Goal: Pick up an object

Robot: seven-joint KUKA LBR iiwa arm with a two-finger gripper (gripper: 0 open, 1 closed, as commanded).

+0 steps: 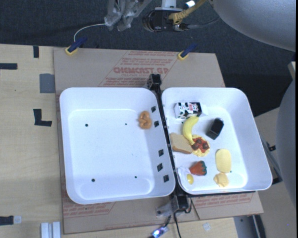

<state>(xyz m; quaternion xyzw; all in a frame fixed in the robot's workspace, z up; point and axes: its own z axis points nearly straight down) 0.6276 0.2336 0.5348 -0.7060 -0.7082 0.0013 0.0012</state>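
Grey claw (123, 15) hangs above the bench (139, 68).

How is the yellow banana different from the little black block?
The curved yellow banana is long and bent; the small black block is short and boxy. The banana touches the sandwich slice; the block sits apart. Both lie in the right white bin.

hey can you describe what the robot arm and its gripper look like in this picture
The arm is a smooth, rounded pale grey body. The gripper is blurry grey metal beside a white cylinder and black fittings, with a yellow cable looped there. I can't make out the fingers.
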